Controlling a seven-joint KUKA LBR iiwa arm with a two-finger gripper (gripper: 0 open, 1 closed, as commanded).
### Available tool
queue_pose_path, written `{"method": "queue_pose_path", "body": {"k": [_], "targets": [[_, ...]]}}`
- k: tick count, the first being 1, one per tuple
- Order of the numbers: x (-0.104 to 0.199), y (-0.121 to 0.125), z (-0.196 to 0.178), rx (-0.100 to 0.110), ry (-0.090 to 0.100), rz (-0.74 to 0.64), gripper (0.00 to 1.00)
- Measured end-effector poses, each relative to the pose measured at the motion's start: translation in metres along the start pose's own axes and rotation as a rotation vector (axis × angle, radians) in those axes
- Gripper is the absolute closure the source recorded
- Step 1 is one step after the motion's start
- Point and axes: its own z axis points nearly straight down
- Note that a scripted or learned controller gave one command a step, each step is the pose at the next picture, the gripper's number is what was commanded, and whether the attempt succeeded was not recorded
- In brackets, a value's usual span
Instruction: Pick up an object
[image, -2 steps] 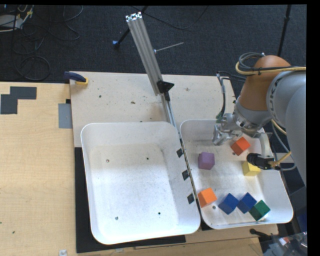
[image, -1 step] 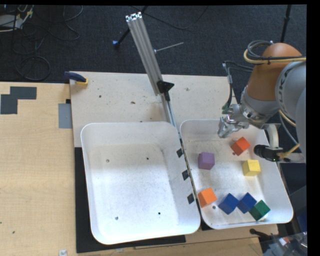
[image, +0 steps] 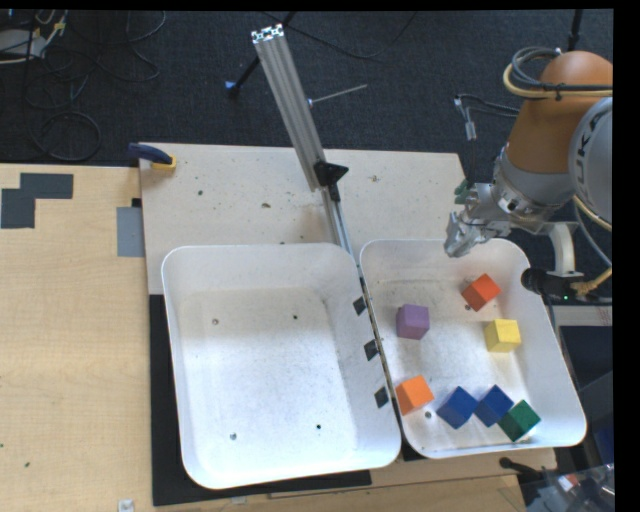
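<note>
Gripper poised over the far edge of the right bin, finger spacing impossible to tell, nothing visibly held. Nearest target the orange-red cube just beside it, yellow cube and purple cube further in. Likely trouble: straight descent striking the rim, or nudging the tilted cube aside instead of straddling it.

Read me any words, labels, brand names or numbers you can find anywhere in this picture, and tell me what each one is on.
"KU": dark letters on the grey arm at the right edge, cut off by the frame; the rest cannot be read.
Checkered marker on top of the metal rail: a black-and-white pattern, no letters or numbers.
The cubes in the right bin and the clamp: no legible text.
</note>
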Motion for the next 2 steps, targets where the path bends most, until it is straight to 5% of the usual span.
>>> {"method": "queue_pose_path", "body": {"k": [1,2], "targets": [[-0.004,0.004,-0.044,0.001,0.0,-0.003,1.0],[0.049,0.003,-0.047,0.007,0.003,-0.002,1.0]]}}
